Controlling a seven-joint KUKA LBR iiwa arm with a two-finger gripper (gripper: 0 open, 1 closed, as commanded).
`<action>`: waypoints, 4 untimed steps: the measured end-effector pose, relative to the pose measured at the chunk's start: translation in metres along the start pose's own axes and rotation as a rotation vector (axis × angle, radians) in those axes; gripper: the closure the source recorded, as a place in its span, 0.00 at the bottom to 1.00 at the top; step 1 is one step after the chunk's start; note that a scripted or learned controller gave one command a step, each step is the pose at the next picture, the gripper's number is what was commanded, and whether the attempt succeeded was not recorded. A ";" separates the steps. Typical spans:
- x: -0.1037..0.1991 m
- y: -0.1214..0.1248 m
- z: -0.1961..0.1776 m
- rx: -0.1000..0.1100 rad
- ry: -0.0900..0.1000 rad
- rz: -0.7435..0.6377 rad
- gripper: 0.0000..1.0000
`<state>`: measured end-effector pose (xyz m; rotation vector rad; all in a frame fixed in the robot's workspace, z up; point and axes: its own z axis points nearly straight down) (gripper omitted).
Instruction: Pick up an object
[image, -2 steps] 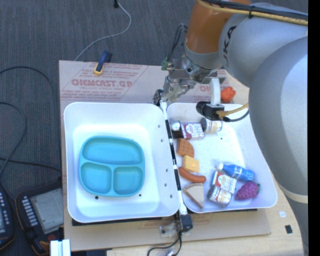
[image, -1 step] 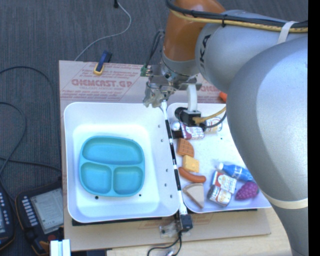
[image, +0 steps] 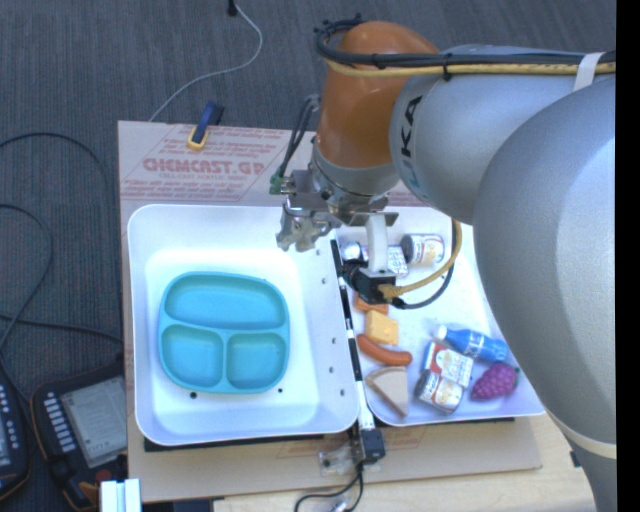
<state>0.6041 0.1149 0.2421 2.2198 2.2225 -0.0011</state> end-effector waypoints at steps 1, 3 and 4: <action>0.031 0.064 0.033 0.001 -0.001 0.000 1.00; 0.099 0.016 0.109 0.004 0.000 -0.001 0.00; 0.119 0.065 0.155 -0.003 0.001 -0.001 0.00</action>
